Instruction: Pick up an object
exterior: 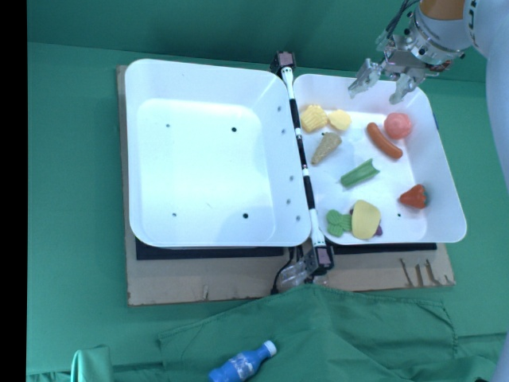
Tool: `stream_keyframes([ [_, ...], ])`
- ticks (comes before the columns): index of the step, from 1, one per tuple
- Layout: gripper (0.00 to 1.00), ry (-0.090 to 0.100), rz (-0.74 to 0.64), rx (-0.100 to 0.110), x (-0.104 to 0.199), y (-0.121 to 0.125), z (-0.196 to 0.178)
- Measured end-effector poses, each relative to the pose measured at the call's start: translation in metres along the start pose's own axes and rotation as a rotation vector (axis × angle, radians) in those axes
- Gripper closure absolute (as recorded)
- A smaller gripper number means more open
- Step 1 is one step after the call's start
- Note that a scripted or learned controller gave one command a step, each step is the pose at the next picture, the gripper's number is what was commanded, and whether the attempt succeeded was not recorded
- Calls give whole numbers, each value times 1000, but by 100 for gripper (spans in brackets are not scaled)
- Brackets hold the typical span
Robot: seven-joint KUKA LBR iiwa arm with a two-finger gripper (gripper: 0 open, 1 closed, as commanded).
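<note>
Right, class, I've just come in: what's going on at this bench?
A robot arm reaches in from the right, its gripper open above the far edge of the right bin, holding nothing. That bin holds toy food: corn, a sausage, a tomato, a green stalk, a strawberry and more. The left bin sits beside it. Nothing has been picked up yet.

A: How many bins?
B: Two white bins [211, 70], side by side.
A: And toy foods?
B: Nine, all in the right bin [445, 213].
A: Anything else?
B: One blue bottle [242, 362].
</note>
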State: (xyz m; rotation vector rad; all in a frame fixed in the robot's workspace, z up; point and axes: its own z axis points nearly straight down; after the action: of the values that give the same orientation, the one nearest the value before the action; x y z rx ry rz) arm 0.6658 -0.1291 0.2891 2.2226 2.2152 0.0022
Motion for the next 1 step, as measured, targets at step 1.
stream_keyframes([
  [1,0,0,4,9,-30,-38,92],
])
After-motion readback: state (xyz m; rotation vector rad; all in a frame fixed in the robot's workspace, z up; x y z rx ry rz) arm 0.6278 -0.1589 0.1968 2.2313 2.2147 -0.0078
